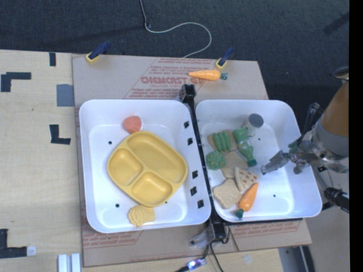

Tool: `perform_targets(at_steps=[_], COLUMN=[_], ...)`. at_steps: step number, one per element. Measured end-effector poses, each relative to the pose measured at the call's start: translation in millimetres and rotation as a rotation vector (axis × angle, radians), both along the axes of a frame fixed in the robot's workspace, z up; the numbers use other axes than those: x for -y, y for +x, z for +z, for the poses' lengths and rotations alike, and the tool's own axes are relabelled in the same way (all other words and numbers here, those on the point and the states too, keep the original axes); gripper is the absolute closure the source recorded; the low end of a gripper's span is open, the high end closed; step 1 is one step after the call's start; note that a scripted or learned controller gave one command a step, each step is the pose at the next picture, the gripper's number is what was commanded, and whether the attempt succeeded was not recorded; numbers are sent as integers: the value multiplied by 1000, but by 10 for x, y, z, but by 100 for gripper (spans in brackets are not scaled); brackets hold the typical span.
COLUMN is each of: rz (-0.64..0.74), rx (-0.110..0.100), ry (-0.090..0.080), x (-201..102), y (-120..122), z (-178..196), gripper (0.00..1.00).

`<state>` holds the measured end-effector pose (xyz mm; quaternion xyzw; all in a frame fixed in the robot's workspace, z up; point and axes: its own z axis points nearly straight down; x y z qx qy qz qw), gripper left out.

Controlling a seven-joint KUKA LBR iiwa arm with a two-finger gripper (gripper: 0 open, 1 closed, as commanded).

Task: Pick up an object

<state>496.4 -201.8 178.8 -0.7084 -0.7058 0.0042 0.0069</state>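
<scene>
Near the right bin's (283, 113) right edge, the pincer (274, 164) hovers, jaw state indiscernible, beside the toy carrot (248, 197).

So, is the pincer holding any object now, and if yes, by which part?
Nothing is held. The pincer hovers over a bare patch of the right bin, to the right of the green bottle, with nothing between its fingers.

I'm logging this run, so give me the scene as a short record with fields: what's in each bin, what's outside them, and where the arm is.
left bin: yellow divided plastic plate, round salmon-pink piece, tan ridged piece
right bin: green toy vegetables, orange toy carrot, beige bread slice, grey round piece
outside bins: second orange carrot on cardboard
gripper: low over right bin, right side
held: nothing seen between the jaws
</scene>
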Motion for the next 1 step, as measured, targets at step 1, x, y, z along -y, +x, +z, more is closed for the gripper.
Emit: perform_targets(at_steps=[1], rz=[4], rx=[13], ry=[-3], x=[-4], y=[35], z=[72], gripper=[0])
